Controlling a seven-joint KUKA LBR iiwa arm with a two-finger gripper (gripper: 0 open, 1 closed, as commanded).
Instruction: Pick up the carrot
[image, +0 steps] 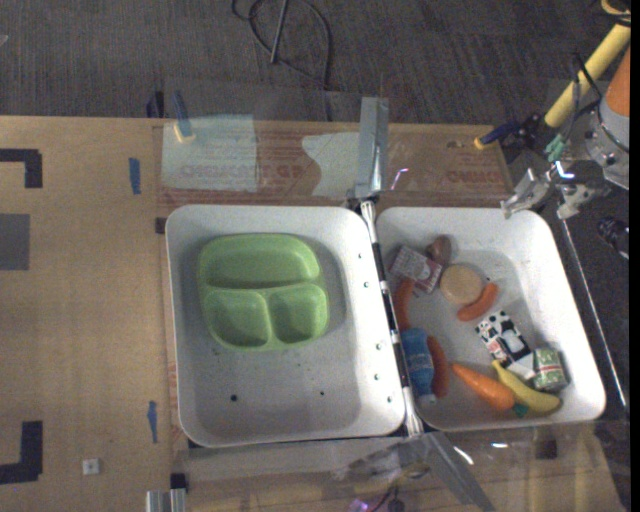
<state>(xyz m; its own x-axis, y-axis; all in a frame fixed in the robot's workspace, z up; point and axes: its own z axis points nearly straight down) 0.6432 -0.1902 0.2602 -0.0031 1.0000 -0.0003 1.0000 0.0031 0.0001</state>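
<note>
Nearest the lens, at the near edge of the right shallow white plastic bin (578, 300), lies the target: a tapered orange carrot (482, 387). It lies flat, thick end toward the bin's middle and thin end toward the near right corner.

- A curved yellow banana (528, 391) touches or almost touches the carrot's thin end on the right.
- A blue-and-white bottle (417, 362) and a short reddish-orange stick (437, 364) lie just beside the thick end on the left.
- An orange sausage-shaped piece (478, 301) sits further back, near a round tan disc (461, 283). Judgement: similar colour, so a possible false target.
- The left white bin (190, 320) holds a green 3-compartment plastic tray (262, 290), which plays no part in this step.

The grey two-finger gripper (548, 197) hangs over the right bin's far right corner, well apart from the carrot. Its 2 metal fingers look spread with nothing between them, though the view is small there.

Judgement: the step in hand is the approach, and nothing is grasped yet. To do it well:
1. Travel toward the near side of the bin and stop above the carrot's thick half, away from the banana.
2. Turn the wrist so the fingers close across the carrot's width, not along its length.
3. Descend straight down.

Risks: nipping the banana as well, or rolling the carrot against the bin's near wall.
</note>
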